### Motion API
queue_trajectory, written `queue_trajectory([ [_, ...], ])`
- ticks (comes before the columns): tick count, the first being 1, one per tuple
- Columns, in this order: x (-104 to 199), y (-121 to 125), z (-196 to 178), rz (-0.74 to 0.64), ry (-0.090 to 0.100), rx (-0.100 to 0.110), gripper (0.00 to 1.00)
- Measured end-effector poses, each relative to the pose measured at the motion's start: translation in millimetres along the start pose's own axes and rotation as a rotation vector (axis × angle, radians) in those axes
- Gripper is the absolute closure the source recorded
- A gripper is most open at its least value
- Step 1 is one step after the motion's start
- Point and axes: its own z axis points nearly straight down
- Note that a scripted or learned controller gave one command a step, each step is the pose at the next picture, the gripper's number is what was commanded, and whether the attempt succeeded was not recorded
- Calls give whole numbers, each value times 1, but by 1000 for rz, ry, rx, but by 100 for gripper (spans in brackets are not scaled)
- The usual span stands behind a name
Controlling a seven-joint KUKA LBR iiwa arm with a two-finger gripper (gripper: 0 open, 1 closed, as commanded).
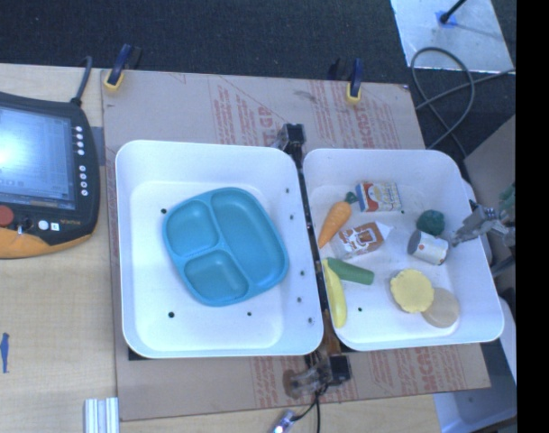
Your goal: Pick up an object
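Barely inside the right edge of the camera view, the gripper (480, 223) reaches over the right rim of the right-hand bin (454, 330), its metal fingers (464, 233) slanting down toward a small grey-and-white can (428, 247); whether those fingers are spread or closed cannot be told from this angle, and nothing is seen clamped between them. The can lies on its side just beside the fingertips, with a dark green rounded object (430, 221) just above it. Below the can sit a yellow disc-shaped piece (411, 290) and, touching its lower right edge, a pale tan round piece (442, 307). Farther toward the centre of that bin, a small white carton with red and orange print (378, 196) lies near the top, a second small printed packet (361, 239) rests below it, and an orange carrot (335, 222) lies tilted beside them. A green cucumber-like piece (350, 271) lies below the packet, and a yellow banana (334, 296) runs along the bin's left wall. Across the divide, the left-hand bin (139, 323) holds a single blue plate (224, 244) with three compartments, tilted slightly. Both bins rest on a cardboard sheet (211, 106) clamped to the bench, and a teach pendant (35, 174) with a lit screen lies at far left.
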Motion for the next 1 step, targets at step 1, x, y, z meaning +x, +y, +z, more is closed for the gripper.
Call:
queue_trajectory([
  [1, 9, 44, 156, -3, -8, -20, 0],
])
